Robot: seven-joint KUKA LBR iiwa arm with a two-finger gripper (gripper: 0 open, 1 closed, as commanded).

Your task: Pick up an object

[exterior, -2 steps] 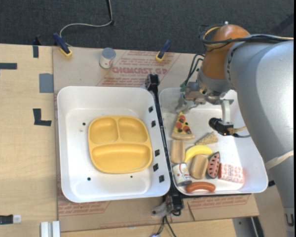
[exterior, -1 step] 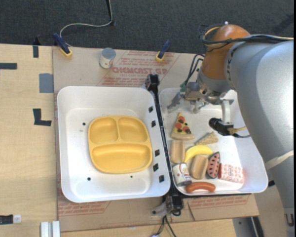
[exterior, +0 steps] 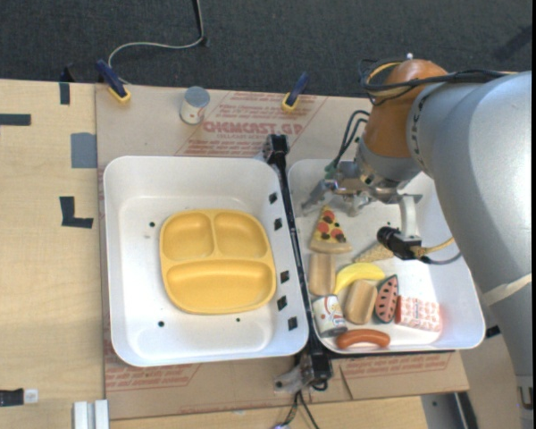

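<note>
My gripper (exterior: 338,195) hangs over the back of the right bin (exterior: 464,302). Its fingers (exterior: 314,197) stand open with nothing between them. Just in front of it lies a toy pizza slice (exterior: 329,231), apart from the fingers. Farther forward is a crowd of toy food: a bread roll (exterior: 321,273), a banana (exterior: 360,273), a bun (exterior: 359,301), a watermelon slice (exterior: 386,298), a small can (exterior: 329,312), a sausage (exterior: 363,339) and a red-and-white packet (exterior: 419,315).
A yellow divided plate (exterior: 219,262) lies in the left bin (exterior: 125,239). A black clip rail (exterior: 284,213) runs between the bins. Behind them on the cardboard stand a grey cup (exterior: 194,105) and two clamps (exterior: 113,79). The arm covers the right side.
</note>
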